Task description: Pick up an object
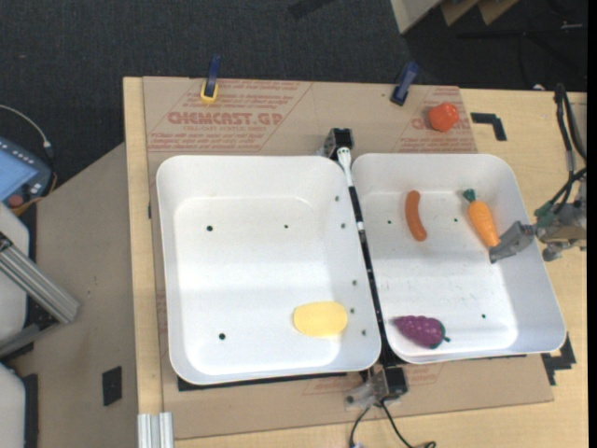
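Dark carpet surrounds the surface point(280, 110), a brown board printed with lettering and held by two clamps point(211, 84) along its 12 o'clock edge. A blue device point(19, 171) sits at the 9 o'clock margin beside a metal rail point(37, 283), and wooden shelving shows toward 1 o'clock. Cables point(569, 157) run down the 3 o'clock side.

Two white bins lie side by side on the surface. The left bin point(187, 250) contains one yellow lemon point(320, 319) at its 5 o'clock area. The right bin point(532, 315) contains a sausage point(415, 216) near its centre toward 12 o'clock, a carrot point(481, 221) at 2 o'clock, and purple grapes point(419, 330) at 7 o'clock. An orange item point(443, 117), possibly a pepper, rests on the board outside the bins, at 12 o'clock of the right bin.

The gripper point(511, 243) sits at the 3 o'clock rim of the right bin, just beside the lower end of the carrot. Whether the jaws are open or closed cannot be determined at this resolution, and nothing is seen between them.

Step in hand, as judged: approach, with no object picked up yet. The carrot is the nearest candidate. The next move calls for centring over the carrot, aligning the jaws across its narrow axis, descending to the bin floor, then closing. Risk: the tapered, rounded body may roll or slip out on closure.
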Tool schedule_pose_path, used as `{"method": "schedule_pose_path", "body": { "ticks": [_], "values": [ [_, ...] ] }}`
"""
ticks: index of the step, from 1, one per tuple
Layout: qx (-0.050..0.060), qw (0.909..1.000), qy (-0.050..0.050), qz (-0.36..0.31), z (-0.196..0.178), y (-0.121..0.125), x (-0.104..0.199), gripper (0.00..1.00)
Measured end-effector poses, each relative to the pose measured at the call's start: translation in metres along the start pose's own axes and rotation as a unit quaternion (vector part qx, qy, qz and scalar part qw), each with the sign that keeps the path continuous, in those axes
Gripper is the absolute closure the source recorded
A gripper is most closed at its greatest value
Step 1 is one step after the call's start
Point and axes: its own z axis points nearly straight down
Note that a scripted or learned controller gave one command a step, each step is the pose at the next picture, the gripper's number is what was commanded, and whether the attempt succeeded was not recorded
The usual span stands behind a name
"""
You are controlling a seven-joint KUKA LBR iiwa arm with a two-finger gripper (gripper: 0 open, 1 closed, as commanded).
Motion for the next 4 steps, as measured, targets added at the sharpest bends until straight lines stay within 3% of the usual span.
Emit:
{"method": "schedule_pose_path", "body": {
  "ticks": [1,2,3,4],
  "values": [
    [-0.005,1.0000,-0.001,-0.003,-0.137,-0.014,0.047,0.00],
    [-0.010,0.9999,-0.005,0.001,-0.319,-0.014,0.002,0.00],
    [-0.004,1.0000,-0.003,0.000,-0.321,-0.014,0.004,1.00],
    [0.002,1.0000,0.000,-0.001,-0.265,-0.014,0.021,1.00]
  ]
}}
